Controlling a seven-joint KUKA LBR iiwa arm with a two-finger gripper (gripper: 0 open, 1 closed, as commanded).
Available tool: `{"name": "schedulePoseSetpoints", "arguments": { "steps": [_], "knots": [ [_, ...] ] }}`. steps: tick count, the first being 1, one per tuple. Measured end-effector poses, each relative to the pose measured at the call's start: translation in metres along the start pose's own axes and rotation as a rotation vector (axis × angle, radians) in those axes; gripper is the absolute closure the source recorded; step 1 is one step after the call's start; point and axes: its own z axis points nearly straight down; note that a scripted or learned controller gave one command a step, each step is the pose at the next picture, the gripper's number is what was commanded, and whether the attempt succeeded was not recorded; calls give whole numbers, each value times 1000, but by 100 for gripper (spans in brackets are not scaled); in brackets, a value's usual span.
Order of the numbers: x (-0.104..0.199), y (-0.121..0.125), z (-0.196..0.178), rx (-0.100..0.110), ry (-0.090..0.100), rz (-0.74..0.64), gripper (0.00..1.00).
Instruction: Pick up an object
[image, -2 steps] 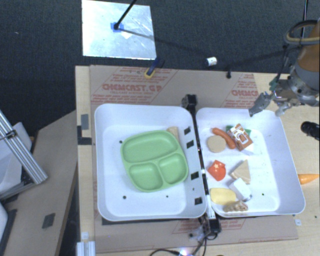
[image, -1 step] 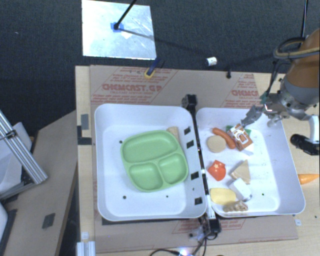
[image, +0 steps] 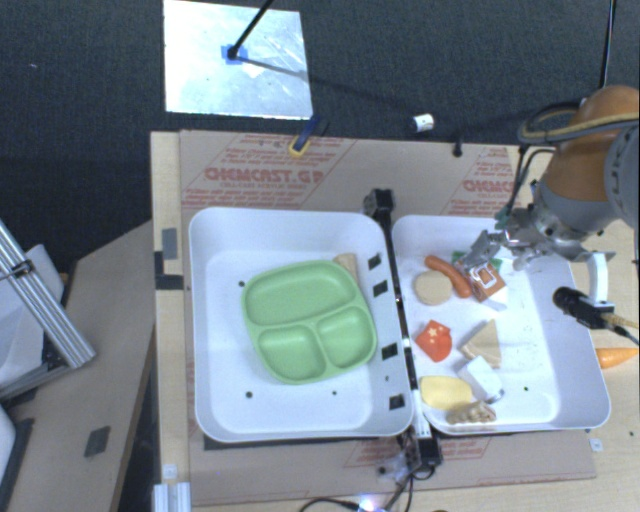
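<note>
Orange sausage (image: 447, 275), plastic, likely light, stiff, slick; grab across middle. Tool (image: 487, 252) just beside at 2 o'clock; whether parted or closed, cannot tell.

Single fixed camera, mounted above the bench (image: 250, 160), looking down at a slant from the near side toward the far edge. Distance moderate: both bins fit whole, left bin (image: 215, 250) and right bin (image: 570, 370), with dark floor beyond. Arm (image: 585, 170) enters at frame right.
</note>
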Motion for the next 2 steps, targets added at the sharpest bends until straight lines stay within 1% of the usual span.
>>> {"name": "schedulePoseSetpoints", "arguments": {
  "steps": [1, 2],
  "knots": [
    [3, 4, 62, 0, 0, -1, 0],
    [3, 5, 72, -3, -1, -1, 0]
  ]
}}
